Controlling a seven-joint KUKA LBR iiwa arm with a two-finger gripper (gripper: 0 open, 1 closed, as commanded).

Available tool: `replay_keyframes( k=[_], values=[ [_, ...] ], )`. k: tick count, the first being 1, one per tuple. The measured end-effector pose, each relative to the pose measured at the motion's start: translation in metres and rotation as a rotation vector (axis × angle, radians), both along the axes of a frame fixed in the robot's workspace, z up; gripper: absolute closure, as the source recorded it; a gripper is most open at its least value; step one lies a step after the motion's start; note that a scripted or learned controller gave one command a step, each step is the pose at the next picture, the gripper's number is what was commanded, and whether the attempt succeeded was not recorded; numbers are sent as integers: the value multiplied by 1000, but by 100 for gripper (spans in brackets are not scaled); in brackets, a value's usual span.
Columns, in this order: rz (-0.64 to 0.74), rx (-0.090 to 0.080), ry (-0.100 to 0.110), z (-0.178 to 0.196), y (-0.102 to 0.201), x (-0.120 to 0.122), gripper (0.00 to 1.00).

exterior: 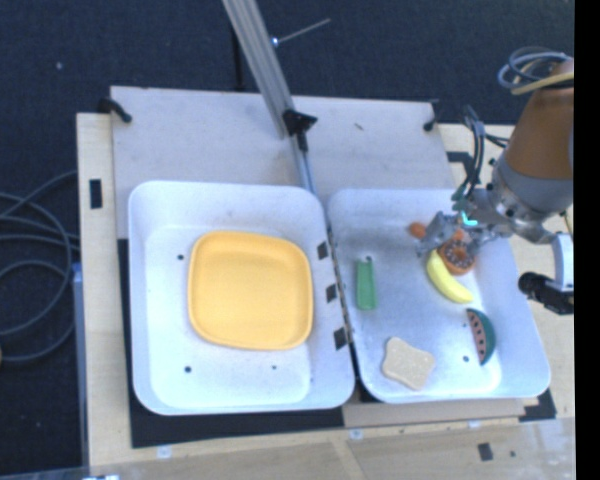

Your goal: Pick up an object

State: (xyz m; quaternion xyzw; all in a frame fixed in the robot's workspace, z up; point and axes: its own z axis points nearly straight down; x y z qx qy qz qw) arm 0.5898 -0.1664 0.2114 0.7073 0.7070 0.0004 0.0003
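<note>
Hand [456,236] low over the upper part of the right bin [380,383], at the end of the grey arm [540,153] reaching in from the right. Fingers hidden in clutter and blur; impossible to tell how far open, or whether anything was gripped. Directly under and touching it in the view: a small orange-red object [459,258], with the upper tip of a banana [448,278] just beside. Another small orange piece [418,231] just left of the hand. Elsewhere in the right bin: green stick [365,283] near the left wall, slice of bread [408,364] at the front, watermelon slice [482,334] toward the right wall. In the left bin [160,368], on the counter [100,268]: a yellow plate [250,290], flat, well apart from the hand.
</note>
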Motion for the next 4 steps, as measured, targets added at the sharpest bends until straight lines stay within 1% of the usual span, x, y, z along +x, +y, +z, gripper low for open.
replay_keyframes(
  k=[1, 2, 3, 4],
  values=[
    [0, 0, 0, 0, 0, 0, 0],
    [-1, 0, 4, -44, -7, -2, 0],
    [0, -1, 1, -84, -9, -1, 0],
    [0, -2, -8, -96, -10, 2, 0]
  ],
)
